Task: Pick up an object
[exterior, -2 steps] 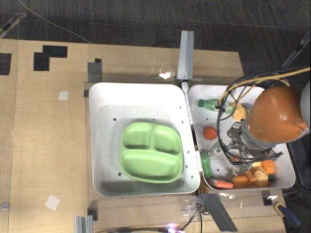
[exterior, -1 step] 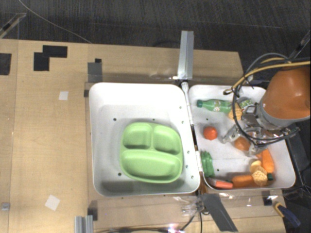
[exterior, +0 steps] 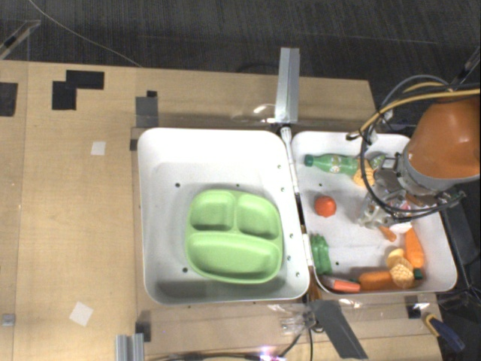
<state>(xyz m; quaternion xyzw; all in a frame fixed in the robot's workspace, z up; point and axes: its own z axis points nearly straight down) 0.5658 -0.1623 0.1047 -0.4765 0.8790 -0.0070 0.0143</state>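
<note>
Grey and orange, the arm (exterior: 448, 140) reaches in from the right and hangs over the right bin (exterior: 342, 235), its gripper (exterior: 378, 215) low above the bin floor near the middle of that bin. Cables and the wrist body cover the claw's tips, so I cannot tell whether it is spread or pressed together, nor whether anything sits within it. Just beside it, toward the lower right, lies an orange carrot (exterior: 414, 248), with a small orange piece (exterior: 387, 232) between the two. To its left a red tomato (exterior: 325, 206) rests on the white floor, apart from the claw. Above, along the far wall, a green bottle (exterior: 331, 162) lies on its side. In the near corner sit a yellow corn cob (exterior: 401, 271), an orange bread roll (exterior: 376, 280), a red chilli (exterior: 344, 284) and a green vegetable (exterior: 321, 253). The left bin (exterior: 161, 201) bears a green compartment tray (exterior: 234, 235). Both bins rest on the wooden bench (exterior: 68, 224).
</note>
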